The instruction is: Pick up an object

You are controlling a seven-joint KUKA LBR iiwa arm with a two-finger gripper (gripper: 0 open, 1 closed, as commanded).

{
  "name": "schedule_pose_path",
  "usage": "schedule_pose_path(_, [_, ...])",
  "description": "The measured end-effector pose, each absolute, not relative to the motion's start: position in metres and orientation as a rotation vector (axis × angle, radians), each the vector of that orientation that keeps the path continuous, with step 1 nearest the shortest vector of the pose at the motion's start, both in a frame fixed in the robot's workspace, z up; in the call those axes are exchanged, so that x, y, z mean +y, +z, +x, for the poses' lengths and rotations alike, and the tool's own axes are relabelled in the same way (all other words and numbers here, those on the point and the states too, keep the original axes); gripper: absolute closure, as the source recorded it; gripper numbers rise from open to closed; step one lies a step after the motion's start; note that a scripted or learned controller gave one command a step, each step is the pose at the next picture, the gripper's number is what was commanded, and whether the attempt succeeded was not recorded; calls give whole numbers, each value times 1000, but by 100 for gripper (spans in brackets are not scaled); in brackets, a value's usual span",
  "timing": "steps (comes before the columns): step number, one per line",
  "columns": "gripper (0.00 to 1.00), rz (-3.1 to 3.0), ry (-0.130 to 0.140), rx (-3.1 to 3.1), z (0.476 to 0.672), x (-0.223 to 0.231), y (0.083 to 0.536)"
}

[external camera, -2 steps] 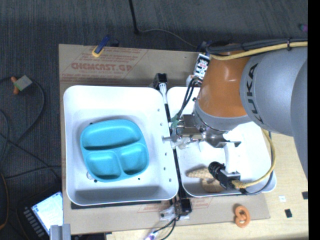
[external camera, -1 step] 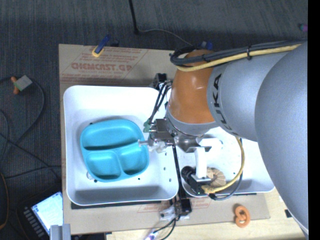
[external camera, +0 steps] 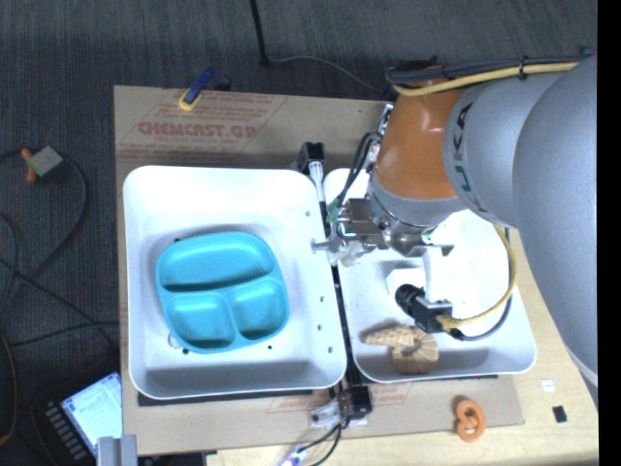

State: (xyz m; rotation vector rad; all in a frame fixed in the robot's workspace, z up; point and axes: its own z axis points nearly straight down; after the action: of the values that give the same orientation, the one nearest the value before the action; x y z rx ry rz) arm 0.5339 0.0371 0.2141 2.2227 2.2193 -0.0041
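the grey arm [external camera: 529, 153] was the biggest thing in view. it came in from 3 o'clock and covered the upper right of the scene, and its orange band [external camera: 417, 149] sat above the wrist at about 1 o'clock from the centre. under everything lay a brown cardboard sheet [external camera: 243, 153] with red lettering along its 12 o'clock edge. on it stood the two white bins, their inner walls touching: the left bin [external camera: 141, 289] toward 9 o'clock and the right bin [external camera: 369, 289] toward 3 o'clock.

a blue divided tray [external camera: 223, 291] lay flat in the middle of the left bin, one long compartment on its 12 o'clock side and two smaller ones on its 6 o'clock side.

the gripper [external camera: 383, 239] hung over the right bin's 10 o'clock corner, close to the wall the bins shared. the wrist hid its underside, so i could not tell whether it was released or clenched, and nothing showed in its grasp.

a tan lumpy object [external camera: 403, 344] lay in the right bin against its 6 o'clock wall, at 6 o'clock from the gripper and apart from it.

outside the bins, an orange ring [external camera: 470, 417] lay on the bench at 5 o'clock, and a blue and yellow clip [external camera: 197, 86] sat on the sheet's edge at 11 o'clock.
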Motion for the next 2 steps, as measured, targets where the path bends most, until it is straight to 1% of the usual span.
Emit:
schedule_pose_path(1, [100, 2221, -3, 2224, 483, 85, 212])
schedule_pose_path(2, [100, 2223, -4, 2220, 483, 15, 184])
